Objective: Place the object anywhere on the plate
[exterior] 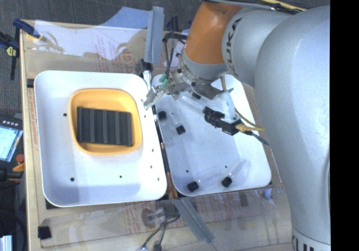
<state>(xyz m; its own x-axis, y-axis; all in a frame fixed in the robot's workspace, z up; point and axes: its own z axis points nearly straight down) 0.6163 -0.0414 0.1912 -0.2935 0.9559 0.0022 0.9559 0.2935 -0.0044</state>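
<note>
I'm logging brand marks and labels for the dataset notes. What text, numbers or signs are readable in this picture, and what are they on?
"UKA": dark letters on the grey robot arm just beside its orange band; the start of the word is cut off by the curve.
Faint reddish print on the pale paper sheet behind the white bins: too blurred to read.
Small lit screen at the left edge: too small to read.
</note>
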